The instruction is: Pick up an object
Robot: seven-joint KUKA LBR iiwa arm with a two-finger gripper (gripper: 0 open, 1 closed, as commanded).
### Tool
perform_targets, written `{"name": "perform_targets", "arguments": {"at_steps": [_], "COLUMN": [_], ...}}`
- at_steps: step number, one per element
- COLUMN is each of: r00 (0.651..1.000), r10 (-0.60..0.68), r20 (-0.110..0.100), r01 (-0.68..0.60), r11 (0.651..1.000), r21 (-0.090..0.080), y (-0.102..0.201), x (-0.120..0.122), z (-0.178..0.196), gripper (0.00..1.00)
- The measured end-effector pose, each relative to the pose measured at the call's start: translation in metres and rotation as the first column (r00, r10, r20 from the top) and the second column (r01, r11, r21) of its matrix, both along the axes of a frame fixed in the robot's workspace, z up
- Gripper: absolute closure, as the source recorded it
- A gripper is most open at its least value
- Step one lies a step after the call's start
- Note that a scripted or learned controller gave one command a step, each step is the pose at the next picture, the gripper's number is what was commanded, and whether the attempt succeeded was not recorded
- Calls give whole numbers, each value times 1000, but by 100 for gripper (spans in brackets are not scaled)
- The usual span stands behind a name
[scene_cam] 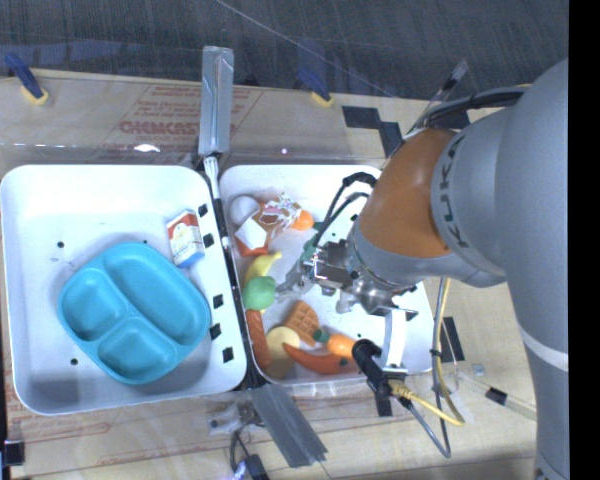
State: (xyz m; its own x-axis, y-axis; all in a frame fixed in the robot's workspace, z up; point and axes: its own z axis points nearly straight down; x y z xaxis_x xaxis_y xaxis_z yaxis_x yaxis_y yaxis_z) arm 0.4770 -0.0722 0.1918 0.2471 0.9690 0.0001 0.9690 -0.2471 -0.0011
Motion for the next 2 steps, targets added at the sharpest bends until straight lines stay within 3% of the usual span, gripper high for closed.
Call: {"name": "perform_targets", "arguments": {"at_steps": [1,2], "r00": [998,1000], "r10": [-69,10], "r20": [-8,-1], "r01": [69,-10], "r11": [998,1000], "r21": [0,3], "y": [-33,-45], "x": [29,0], "z": [-59,-100], "gripper": [0,0]}}
